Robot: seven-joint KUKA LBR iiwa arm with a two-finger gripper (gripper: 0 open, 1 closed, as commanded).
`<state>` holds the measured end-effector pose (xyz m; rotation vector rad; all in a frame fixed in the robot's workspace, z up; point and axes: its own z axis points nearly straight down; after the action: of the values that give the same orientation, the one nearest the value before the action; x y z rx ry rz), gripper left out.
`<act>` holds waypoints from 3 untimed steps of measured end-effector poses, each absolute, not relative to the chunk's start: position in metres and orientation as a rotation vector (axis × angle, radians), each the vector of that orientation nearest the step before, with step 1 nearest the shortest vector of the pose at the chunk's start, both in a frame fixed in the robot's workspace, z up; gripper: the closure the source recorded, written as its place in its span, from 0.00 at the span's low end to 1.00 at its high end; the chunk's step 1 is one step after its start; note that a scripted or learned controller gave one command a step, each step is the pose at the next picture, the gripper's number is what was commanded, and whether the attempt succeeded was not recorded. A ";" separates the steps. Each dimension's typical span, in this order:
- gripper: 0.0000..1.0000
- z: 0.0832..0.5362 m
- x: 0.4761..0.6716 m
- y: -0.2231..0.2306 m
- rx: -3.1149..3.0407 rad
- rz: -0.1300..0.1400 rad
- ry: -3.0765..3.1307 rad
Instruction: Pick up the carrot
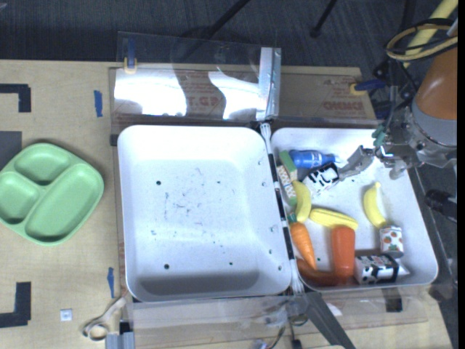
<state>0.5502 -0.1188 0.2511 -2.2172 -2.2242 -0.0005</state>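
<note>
The carrot [303,243] is lying untouched at the right bin's [425,267] left wall, near its front, just beside a yellow banana [333,218]. The pincer [357,160] is hovering well apart, near the blue bottle [311,158], pinching nothing; whether it is spread I cannot tell. The whole grasp is remaining. No label is readable.

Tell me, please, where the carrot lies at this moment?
The carrot lies in the right bin, against its left wall near the front, just below a yellow banana.
</note>
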 end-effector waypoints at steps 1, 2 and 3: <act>0.00 0.128 0.631 -0.145 -2.295 -0.001 -2.147; 0.00 0.145 0.613 -0.126 -1.933 -0.002 -2.476; 0.00 0.157 0.660 -0.128 -1.813 -0.004 -2.571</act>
<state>0.6599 -0.1279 0.1575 -1.8135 -2.5706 -0.0036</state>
